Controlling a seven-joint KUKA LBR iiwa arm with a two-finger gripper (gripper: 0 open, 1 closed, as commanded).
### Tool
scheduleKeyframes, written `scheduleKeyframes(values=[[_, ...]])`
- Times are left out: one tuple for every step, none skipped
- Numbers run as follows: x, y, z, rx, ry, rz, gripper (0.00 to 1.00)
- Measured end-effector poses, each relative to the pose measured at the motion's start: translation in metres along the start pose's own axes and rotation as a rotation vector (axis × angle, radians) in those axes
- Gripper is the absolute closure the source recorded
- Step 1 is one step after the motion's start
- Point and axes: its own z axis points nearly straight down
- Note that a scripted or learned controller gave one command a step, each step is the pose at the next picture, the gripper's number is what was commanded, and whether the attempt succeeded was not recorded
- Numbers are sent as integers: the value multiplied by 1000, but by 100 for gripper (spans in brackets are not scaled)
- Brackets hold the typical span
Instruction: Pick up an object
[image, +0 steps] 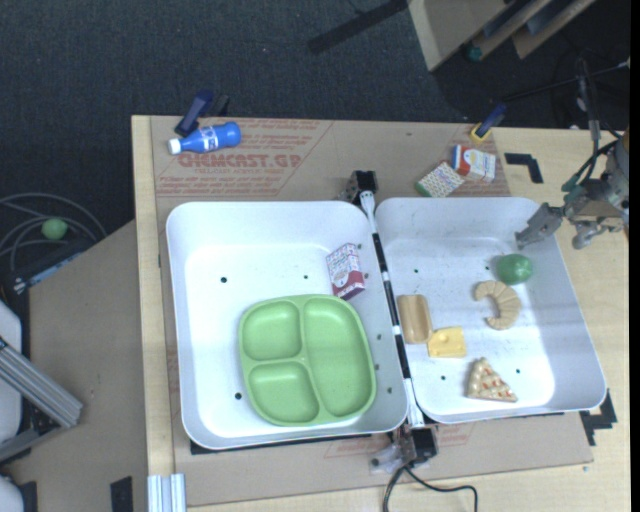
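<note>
My gripper (560, 222) is hovering at the right bin's (560, 390) far right rim, its grey fingers (536, 226) splaying apart with nothing between them, while my arm is running off the right edge. Just below it a small green rounded piece (514, 267) is sitting on the white floor, its shape too blurred to name. Nearby, a tan croissant (499, 303) is curling toward it, a brown bread slice (414, 315) is lying beside a yellow cheese wedge (447, 343), and a pizza slice (489, 382) is resting near the front. In the left bin (200, 300), a green divided plate (305, 358) and a small red-and-white carton (345, 270) are lying. On the bench (300, 160) behind, a blue-and-white bottle (205, 138) and small packets (458, 170) are showing, their print unreadable.
</note>
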Motion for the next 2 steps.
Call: scheduleKeyframes(values=[[2, 53, 135, 2, 13, -6, 0], [0, 9, 133, 0, 10, -4, 0]])
